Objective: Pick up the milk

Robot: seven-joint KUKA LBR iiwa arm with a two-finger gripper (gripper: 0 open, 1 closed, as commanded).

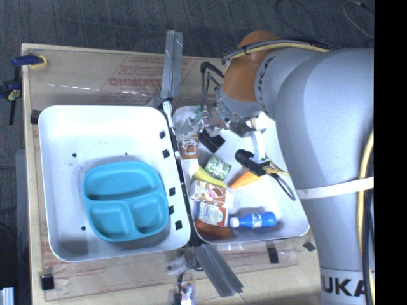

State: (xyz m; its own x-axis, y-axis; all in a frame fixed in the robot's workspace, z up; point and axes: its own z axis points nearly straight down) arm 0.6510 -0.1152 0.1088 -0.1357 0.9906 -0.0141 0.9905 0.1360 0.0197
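Desk bears two white bins. Right bin (289, 229): milk (212, 206) lies near, among clutter. Gripper (213, 132) hangs farther back; jaw state cannot be told.

**Camera placement: single fixed overhead view**

One camera, mounted above the bench (95, 75), looks down at a slant. Both white bins are in frame: left bin (63, 132) toward 9 o'clock, right bin (286, 224) centre. The arm (318, 119) enters from 3 o'clock, close to the lens.
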